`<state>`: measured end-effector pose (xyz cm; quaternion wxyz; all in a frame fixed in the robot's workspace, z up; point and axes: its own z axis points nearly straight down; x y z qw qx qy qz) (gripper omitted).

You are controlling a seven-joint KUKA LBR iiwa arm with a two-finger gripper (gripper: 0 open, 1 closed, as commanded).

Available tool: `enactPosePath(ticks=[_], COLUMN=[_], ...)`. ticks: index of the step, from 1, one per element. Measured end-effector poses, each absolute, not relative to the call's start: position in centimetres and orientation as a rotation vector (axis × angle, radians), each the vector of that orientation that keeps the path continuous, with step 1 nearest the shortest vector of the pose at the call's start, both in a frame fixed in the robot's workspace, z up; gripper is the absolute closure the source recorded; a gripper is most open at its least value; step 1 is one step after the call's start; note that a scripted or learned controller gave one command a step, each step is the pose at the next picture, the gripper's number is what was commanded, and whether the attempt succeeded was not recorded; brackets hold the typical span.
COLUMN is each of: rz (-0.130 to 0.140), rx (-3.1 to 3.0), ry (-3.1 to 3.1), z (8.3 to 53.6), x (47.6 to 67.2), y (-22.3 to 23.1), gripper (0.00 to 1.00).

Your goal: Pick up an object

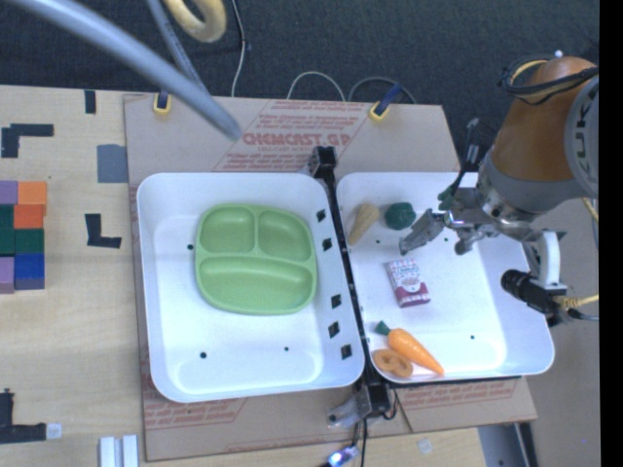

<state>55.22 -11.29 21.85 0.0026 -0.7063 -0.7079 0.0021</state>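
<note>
Gripper (443, 230), as I read it from the overhead camera: fingers spread apart, nothing between them, hovering over the right bin (506, 358) near its far edge. Below it I log a green ball (398, 215), a pale cone (361, 222), a red-and-white packet (409, 283) mid-bin, and a carrot (417, 350) at the near left corner. Left bin (165, 358): green divided plate (258, 260).
</note>
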Motion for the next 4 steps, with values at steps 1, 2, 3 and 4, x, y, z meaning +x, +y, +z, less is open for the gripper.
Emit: enactPosePath(ticks=[1,2,3,4], rz=[0.012,0.012,0.008,0.01], rx=[-2.214,-2.213,-2.217,-2.216], ry=[-2.215,-2.216,-2.22,-2.219], z=[16.8,12.0,8.1,9.0], x=[54.7,54.1,54.0,54.1], y=[-11.9,-11.7,-11.7,-11.7], gripper=[0.0,0.0,0.0,1.0])
